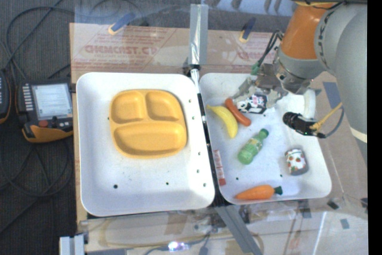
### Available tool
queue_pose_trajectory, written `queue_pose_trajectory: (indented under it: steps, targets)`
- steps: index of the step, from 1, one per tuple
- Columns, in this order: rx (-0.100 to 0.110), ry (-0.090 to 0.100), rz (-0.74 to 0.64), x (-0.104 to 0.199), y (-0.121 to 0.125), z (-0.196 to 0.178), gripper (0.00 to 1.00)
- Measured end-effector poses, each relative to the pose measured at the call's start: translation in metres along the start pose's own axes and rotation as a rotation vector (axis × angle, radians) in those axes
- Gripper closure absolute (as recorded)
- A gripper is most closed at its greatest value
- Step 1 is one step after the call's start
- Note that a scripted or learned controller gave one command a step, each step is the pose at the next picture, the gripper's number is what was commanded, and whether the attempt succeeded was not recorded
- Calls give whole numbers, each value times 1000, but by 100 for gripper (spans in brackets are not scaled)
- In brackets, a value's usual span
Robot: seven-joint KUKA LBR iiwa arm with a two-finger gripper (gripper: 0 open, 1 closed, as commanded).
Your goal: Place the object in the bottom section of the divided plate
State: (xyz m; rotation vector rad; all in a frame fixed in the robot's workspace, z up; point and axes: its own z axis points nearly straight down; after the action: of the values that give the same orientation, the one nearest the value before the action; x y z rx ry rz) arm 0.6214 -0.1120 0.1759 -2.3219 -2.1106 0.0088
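Camera view has the gripper point(253, 92) low in the right bin point(319, 188), over a black-and-white toy point(253, 103); whether it grips, I cannot tell. Toy looks light, stiff, likely smooth: pinch across its middle. The yellow plate point(148, 122) sits well left.

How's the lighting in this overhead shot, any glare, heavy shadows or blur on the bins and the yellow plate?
Camera view: light is even and soft. The two white plastic bins look bright but not blown out. The yellow divided plate shows only faint shading in its sections. The clear barrier behind the bins carries pale reflections. The grey and orange arm and the small toys look slightly soft.
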Motion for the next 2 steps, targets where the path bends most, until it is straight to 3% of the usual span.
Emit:
queue_pose_trajectory:
  steps: [1,2]
  targets:
    - [7,-1,-3,1,0,-6,100]
    - [-2,-2,-62,52,42,-74,100]
